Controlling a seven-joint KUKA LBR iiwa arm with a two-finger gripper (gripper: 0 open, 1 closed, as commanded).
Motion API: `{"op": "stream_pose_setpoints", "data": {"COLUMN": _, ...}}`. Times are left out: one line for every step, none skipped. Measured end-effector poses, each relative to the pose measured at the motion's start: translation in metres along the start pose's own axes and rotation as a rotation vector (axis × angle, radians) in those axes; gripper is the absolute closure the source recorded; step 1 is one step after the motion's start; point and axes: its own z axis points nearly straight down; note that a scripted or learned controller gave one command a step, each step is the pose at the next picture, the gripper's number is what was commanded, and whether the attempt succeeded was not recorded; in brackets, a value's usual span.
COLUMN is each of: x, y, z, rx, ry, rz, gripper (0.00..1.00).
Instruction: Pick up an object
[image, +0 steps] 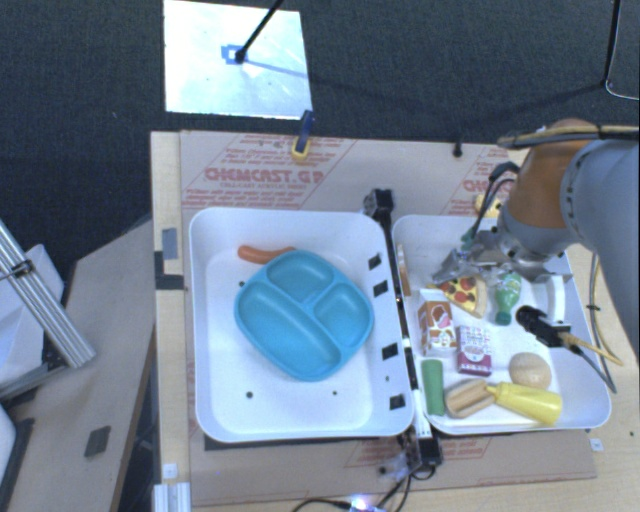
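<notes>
Heads up on what you couldn't really see: the gripper (468, 262) sat low by the far edge of the right bin (425, 240), right over a toy pizza slice (463, 293). Its own bulk covered the tips, so you couldn't tell if it was open or closed, or if it had anything. The arm (590, 200) was cut off at the right side of the view. In the left bin (220, 400), an orange sausage-looking thing (262, 254) was half tucked behind the far edge of the blue plate (303, 313).

Both bins sat on a pale sheet with red CHEMCAST print (260, 175), on a wooden bench, with dark carpet (80, 100) around it and a shiny square panel (235, 60) on the floor beyond.

Counts: two bins. The left one had one plate with three compartments, plus that one sausage. In the right bin you had eight things I could make out:
- the pizza slice
- a green bottle-ish item (506, 297) just beside it
- two small printed boxes (436, 326) (474, 350) mid-bin
- one green cylinder (432, 386) at the near left corner
- one bun (466, 397) touching a yellow piece (527, 401) along the near edge
- one beige egg shape (530, 370)
</notes>
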Motion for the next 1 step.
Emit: {"op": "stream_pose_setpoints", "data": {"x": -0.0004, "y": 0.0022, "z": -0.0132, "rx": -0.007, "ry": -0.001, "rz": -0.001, "gripper": 1.0}}
